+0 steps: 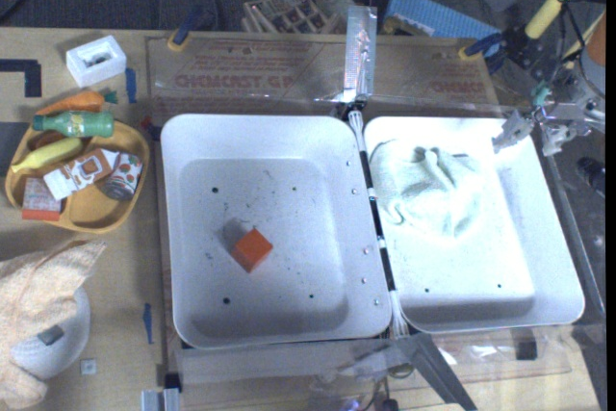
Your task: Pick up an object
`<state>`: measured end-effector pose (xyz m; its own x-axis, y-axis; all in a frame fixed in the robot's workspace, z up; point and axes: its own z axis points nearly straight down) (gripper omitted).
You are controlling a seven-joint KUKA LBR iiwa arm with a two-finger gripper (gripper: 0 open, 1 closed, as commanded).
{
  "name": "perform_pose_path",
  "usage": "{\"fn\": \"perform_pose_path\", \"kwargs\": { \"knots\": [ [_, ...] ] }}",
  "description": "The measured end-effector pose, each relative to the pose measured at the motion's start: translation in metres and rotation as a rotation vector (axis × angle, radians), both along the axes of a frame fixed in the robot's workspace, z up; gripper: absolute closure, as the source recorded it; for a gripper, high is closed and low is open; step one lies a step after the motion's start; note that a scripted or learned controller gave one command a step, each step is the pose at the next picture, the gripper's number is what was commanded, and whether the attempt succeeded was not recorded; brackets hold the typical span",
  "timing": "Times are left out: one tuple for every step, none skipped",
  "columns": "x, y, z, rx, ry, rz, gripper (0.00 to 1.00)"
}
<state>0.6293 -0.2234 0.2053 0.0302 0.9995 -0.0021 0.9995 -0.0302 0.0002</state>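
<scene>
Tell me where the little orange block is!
The orange block sits in the left bin, a bit below its middle, all by itself. The crumpled white cloth is over in the right bin.

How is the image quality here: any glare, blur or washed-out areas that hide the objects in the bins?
Camera view: lighting is even and soft, the whole frame slightly blurry. The orange block stands out sharply, with a small shadow to its upper left. The pale cloth nearly blends into the bright right bin. The end effector is small and indistinct at that bin's far right corner.
</scene>
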Motion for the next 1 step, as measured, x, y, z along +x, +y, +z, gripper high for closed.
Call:
{"fn": "perform_pose_path", "kwargs": {
  "knots": [
    [0.0046, 0.0694, -0.085, 0.003, 0.005, -0.017, 0.0]
  ]
}}
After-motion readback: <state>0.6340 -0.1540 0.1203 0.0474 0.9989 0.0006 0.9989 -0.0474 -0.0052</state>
